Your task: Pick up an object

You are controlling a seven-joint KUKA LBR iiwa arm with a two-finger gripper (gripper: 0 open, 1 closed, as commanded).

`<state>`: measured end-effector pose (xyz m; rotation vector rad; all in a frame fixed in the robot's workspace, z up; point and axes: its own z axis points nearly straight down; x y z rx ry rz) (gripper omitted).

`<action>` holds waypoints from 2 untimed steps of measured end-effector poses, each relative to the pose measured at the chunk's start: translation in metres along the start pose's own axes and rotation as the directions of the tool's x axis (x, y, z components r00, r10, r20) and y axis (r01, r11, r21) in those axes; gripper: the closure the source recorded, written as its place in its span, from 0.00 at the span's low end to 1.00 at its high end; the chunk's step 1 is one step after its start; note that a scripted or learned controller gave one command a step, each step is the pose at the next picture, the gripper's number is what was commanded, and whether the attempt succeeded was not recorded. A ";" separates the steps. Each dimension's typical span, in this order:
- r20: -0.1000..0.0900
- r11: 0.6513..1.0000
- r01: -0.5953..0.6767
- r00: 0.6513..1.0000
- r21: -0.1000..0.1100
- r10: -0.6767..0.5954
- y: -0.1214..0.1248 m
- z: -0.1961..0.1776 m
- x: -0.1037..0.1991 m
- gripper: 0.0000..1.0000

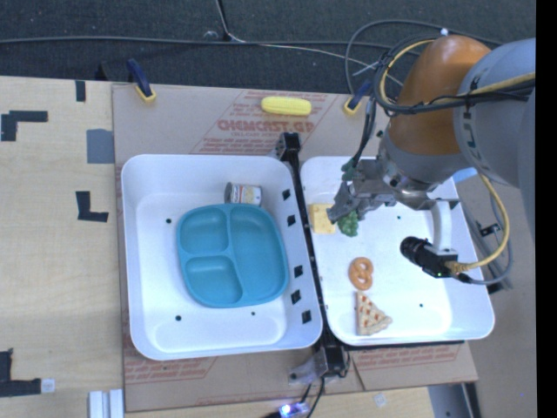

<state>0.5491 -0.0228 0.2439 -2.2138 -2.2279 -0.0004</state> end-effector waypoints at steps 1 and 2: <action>0.000 1.000 -0.001 1.000 0.000 0.001 0.026 -0.003 0.051 1.00; 0.001 1.000 -0.002 1.000 0.001 0.002 0.038 -0.001 0.095 1.00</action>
